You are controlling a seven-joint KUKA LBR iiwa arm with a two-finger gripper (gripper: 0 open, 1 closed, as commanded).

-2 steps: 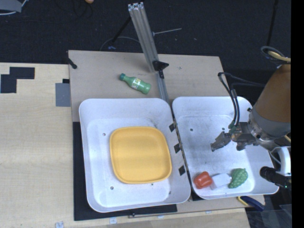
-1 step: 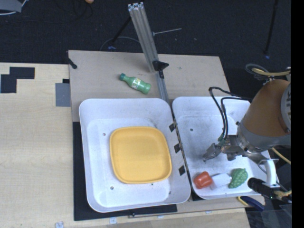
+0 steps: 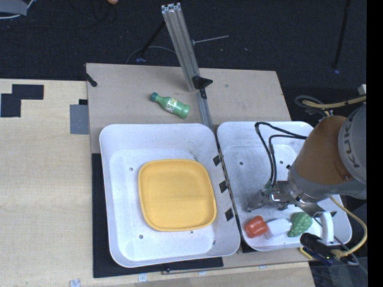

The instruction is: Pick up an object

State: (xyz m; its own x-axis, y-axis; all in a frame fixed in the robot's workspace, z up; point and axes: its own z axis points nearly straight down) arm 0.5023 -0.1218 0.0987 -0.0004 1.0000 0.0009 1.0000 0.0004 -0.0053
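In the right bin (image 3: 251, 142) a red pepper-like toy (image 3: 256, 226) lies near the front edge. A white piece (image 3: 279, 228) sits beside it, and a green leafy toy (image 3: 300, 223) lies further right. My gripper (image 3: 258, 201) hangs low over the bin floor, just above and behind the red toy, with the orange-banded wrist (image 3: 320, 154) behind it. Nothing visible is in its grasp. A yellow square plate (image 3: 177, 194) lies flat in the left bin (image 3: 119, 160).
A small green bottle (image 3: 170, 104) lies on its side on the bench behind the left bin. A metal rail (image 3: 185, 40) slants up from between the bins. Black cables (image 3: 272, 151) loop over the right bin's back.
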